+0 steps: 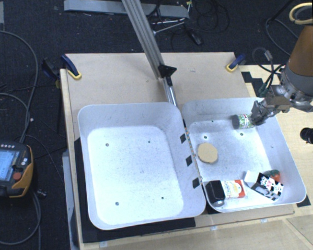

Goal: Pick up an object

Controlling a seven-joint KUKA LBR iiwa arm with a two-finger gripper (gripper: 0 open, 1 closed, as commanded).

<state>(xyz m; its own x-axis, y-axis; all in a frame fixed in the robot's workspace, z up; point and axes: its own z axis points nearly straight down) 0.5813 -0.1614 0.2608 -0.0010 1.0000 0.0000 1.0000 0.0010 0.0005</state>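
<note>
In the right bin (284, 157) lie several small objects. A small green and white cylinder (243, 121) is near the bin's far edge. My gripper (258, 114) is right beside it on its right, touching or nearly touching it. A tan round disc (207, 153) lies near the bin's left wall. Along the near edge sit a black block (216, 192), a red and white box (234, 188) and a black and white patterned item (268, 185) with a small red and green piece (274, 173) by it.
The left bin (93, 125) stands beside the right one. A slanted metal pole (146, 36) runs from the back toward the divide between the bins. Clamps (72, 74) sit at the bench's far corners. A handheld pendant (9, 168) lies left of the bench.
</note>
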